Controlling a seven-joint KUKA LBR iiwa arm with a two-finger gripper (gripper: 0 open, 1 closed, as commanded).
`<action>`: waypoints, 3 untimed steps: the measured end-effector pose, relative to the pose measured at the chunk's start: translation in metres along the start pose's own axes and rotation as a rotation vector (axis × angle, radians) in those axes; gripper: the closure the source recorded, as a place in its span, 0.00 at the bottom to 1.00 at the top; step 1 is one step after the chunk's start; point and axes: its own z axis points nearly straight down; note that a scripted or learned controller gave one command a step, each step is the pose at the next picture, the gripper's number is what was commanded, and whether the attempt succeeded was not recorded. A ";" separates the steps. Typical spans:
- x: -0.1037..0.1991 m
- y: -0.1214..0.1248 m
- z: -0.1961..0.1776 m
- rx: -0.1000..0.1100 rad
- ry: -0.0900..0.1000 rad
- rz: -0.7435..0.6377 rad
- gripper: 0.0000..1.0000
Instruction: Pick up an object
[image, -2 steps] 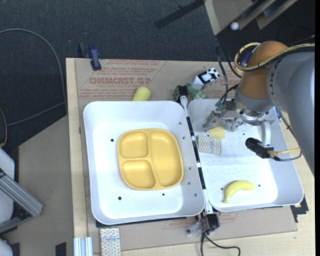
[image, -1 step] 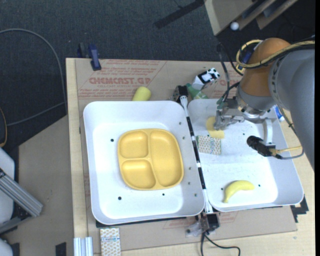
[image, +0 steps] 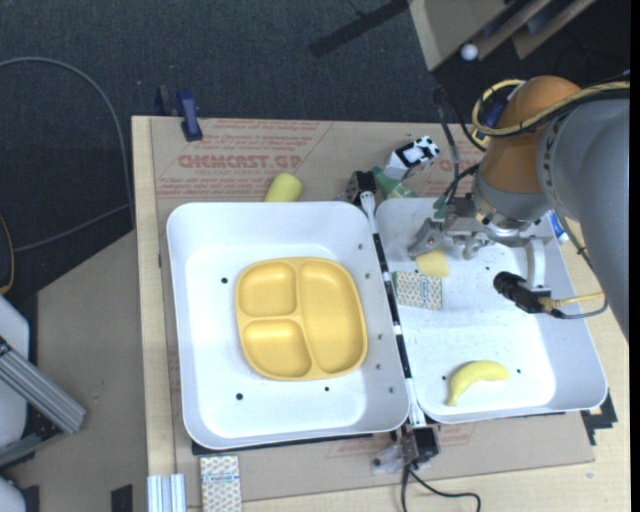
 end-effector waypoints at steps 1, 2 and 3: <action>-0.010 0.024 0.007 -0.003 -0.002 -0.002 0.00; 0.000 0.003 0.010 0.001 0.000 -0.001 0.00; 0.000 0.004 0.000 -0.001 0.000 -0.001 1.00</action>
